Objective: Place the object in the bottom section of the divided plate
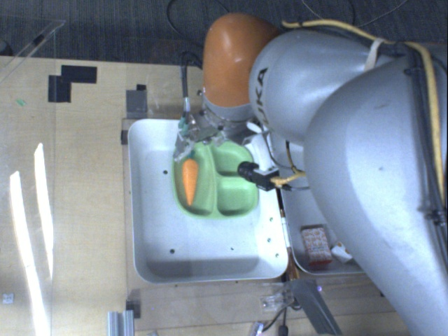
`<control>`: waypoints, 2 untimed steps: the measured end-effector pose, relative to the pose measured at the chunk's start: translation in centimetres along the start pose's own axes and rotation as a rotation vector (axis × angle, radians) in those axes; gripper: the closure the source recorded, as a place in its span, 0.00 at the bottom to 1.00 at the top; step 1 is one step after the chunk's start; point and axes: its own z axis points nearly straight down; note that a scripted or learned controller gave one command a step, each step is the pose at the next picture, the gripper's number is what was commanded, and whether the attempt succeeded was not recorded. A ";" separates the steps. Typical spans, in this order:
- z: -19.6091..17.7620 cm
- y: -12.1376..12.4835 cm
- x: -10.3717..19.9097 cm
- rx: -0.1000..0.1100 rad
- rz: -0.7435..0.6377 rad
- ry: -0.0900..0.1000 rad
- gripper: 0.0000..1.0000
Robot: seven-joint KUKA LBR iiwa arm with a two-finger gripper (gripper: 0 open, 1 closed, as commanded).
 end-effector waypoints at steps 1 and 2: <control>-13.4 1.0 -5.0 -0.003 0.081 -0.001 0.00; -8.3 -6.4 -11.6 0.000 -0.148 -0.001 0.00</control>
